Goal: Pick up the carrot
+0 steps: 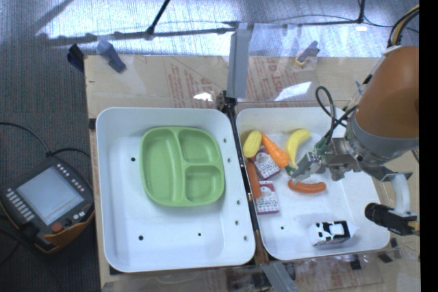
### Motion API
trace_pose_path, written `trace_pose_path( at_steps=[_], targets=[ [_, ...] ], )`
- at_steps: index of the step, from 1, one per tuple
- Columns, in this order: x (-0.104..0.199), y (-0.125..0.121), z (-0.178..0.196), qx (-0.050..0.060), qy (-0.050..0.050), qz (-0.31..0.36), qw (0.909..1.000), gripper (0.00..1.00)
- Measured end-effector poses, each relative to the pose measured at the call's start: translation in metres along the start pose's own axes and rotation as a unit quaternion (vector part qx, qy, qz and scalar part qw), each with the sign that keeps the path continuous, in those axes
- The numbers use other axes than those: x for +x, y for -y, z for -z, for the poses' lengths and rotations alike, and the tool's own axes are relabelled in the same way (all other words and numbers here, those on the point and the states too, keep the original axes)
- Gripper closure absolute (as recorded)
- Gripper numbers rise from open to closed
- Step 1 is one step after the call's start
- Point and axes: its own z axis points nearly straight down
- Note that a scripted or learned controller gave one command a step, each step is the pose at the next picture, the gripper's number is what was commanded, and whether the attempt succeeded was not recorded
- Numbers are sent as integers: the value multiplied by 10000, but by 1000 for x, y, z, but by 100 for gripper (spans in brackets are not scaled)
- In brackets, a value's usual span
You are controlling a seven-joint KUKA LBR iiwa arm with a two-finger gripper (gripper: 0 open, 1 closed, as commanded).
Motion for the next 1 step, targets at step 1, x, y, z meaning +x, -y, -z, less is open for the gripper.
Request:
trace_pose_path(
  at_steps=[1],
  targets=[
    [24,-94,-36,-5,0,-674,9977,0]
  ],
)
